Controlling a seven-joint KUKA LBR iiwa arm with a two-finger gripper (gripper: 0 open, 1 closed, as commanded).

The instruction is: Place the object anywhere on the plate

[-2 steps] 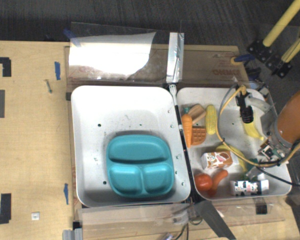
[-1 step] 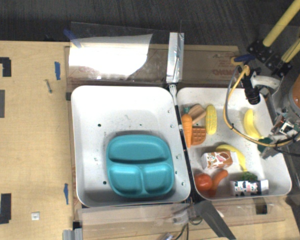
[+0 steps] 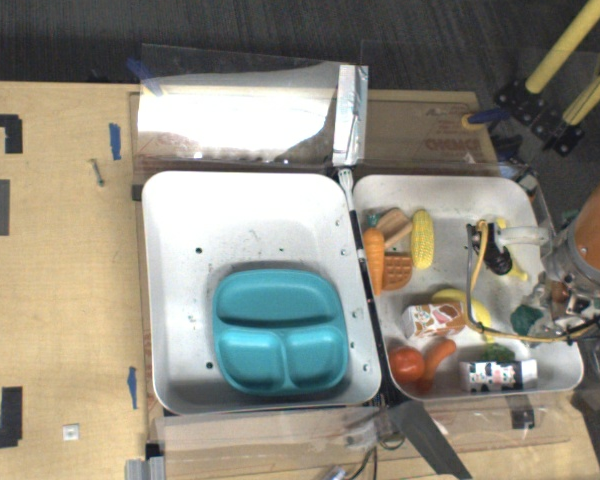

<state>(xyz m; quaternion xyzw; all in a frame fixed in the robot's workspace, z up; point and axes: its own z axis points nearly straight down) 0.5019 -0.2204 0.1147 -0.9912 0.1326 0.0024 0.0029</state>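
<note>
The teal divided plate [image 3: 278, 308] is seen bare in the left bin [image 3: 180, 268], while the toys from which the object must be drawn are gathered in the right bin [image 3: 450, 193], well apart from the plate. The pincer [image 3: 555, 303] is found over that bin's right side, near the banana [image 3: 460, 303] and above the white bottle [image 3: 500, 374]. Whether it is apart or together cannot be told, and nothing is seen to be held. The banana, being nearest, is judged the likely object. It is expected to be light, stiff plastic with a smooth, slippery skin, so it may be squeezed out or rolled if taken near a tapering end. A hold across its thick middle, square to the curve, is advised. The corn [image 3: 421, 240], carton [image 3: 435, 320] and tomato [image 3: 407, 365] are set farther off.
</note>
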